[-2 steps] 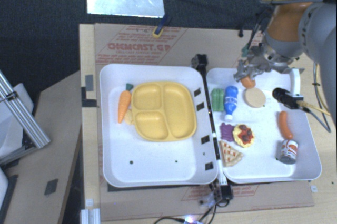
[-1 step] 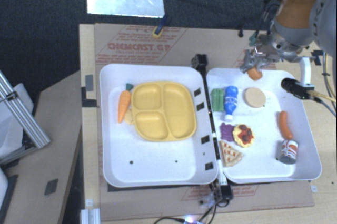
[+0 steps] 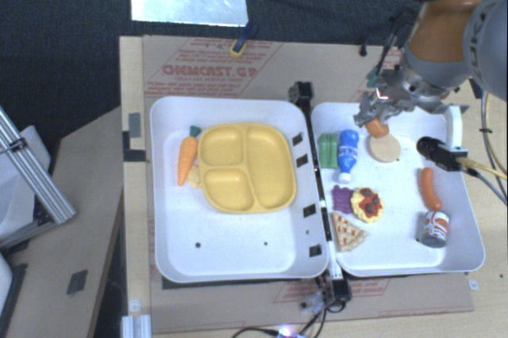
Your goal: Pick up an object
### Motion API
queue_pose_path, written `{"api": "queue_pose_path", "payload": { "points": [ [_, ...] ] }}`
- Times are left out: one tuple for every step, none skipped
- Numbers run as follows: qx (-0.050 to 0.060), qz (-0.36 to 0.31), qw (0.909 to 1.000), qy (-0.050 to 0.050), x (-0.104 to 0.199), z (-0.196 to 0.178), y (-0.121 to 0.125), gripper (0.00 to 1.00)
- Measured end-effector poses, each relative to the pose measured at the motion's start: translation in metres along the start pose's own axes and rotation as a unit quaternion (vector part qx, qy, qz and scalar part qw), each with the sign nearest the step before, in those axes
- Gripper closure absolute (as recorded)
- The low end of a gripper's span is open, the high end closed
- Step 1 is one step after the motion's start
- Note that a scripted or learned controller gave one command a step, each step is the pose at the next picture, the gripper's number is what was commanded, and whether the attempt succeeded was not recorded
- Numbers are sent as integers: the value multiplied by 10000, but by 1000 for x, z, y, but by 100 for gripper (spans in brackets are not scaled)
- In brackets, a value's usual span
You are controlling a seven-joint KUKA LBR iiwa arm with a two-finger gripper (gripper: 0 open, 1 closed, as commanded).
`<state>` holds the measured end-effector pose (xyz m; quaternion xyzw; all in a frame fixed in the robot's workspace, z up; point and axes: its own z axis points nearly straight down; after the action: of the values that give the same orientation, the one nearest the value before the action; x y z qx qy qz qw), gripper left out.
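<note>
Two white bins (image 3: 238,265) sit side by side. I see the gripper (image 3: 375,120) over the right bin's far edge, above an orange piece (image 3: 377,128). I cannot tell how the jaws stand.

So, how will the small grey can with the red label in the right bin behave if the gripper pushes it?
The small grey can with the red label looks rigid. It seems tilted near the right bin's wall, so it may roll or slide. Its rounded, probably smooth sides might slip between fingers.

The grey arm (image 3: 468,35) comes in from the right edge of the camera view, its orange band (image 3: 448,19) bulging above the wrist, and bends downward and leftward so that the claw (image 3: 373,118) hangs low, tips pointing down toward the lower left.
</note>
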<state>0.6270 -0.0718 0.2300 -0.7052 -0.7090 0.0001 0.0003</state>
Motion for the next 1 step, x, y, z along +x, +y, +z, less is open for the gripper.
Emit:
{"api": "queue_pose_path", "payload": {
  "points": [
    [7,0,10000,2,25,10,-37,100]
  ]
}}
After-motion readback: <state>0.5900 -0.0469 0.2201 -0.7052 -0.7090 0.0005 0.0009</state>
